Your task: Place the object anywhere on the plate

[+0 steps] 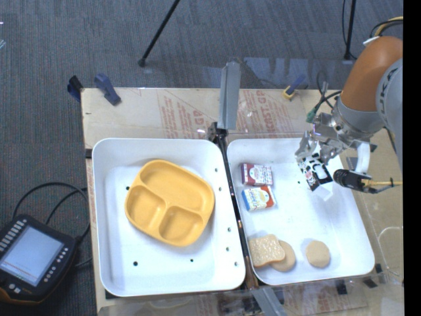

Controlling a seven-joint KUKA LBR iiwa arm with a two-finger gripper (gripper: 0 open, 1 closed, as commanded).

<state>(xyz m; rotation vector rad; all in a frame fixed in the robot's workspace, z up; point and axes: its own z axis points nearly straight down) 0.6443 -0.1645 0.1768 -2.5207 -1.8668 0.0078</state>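
Camera view, looking down on bench w/ two white bins side by side. Left bin: holds a yellow plate w/ three compartments, lying flat near the bin's centre; nothing rests on it. Right bin: two small cartons near its left wall, a red carton on the far side and a blue-and-red carton just near of it, close together. Along the near edge: toast slice overlapping a round cookie, and a second round cookie apart to the right. Arm enters from right, orange band above wrist; gripper sits over the far-right part of the right bin. A small black-and-white object shows at the fingertips, approx. between them; fingers look pinched on it, though detail is too small to be sure. Object is well apart from the plate, across the divider between bins.
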